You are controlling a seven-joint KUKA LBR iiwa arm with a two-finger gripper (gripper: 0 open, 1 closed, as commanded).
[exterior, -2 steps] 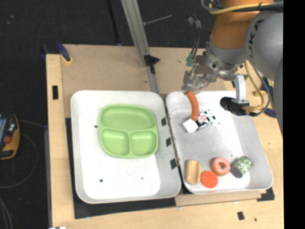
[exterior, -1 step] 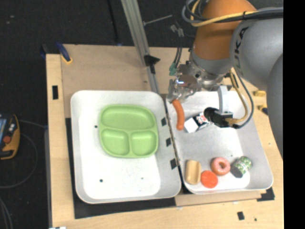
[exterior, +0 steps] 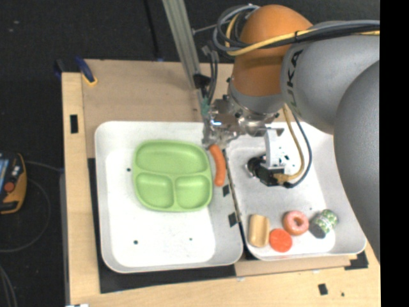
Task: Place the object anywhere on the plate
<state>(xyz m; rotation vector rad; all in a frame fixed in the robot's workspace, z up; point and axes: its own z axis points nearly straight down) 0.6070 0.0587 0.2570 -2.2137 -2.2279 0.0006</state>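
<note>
A: Carrot (exterior: 218, 165) hangs upright at the green plate's (exterior: 172, 176) right rim, above the left bin (exterior: 115, 235)?

B: Yes. Its top sits between the fingers of the gripper (exterior: 215, 141), which look clamped on it. I judge the carry is nearly done.

A: Next?

B: Shift a little left over a compartment, lower, release. Right now it would likely fall beside the rim.

Plate (exterior: 172, 174) in left bin (exterior: 115, 235) — carrot (exterior: 219, 165) just beside it.
</note>
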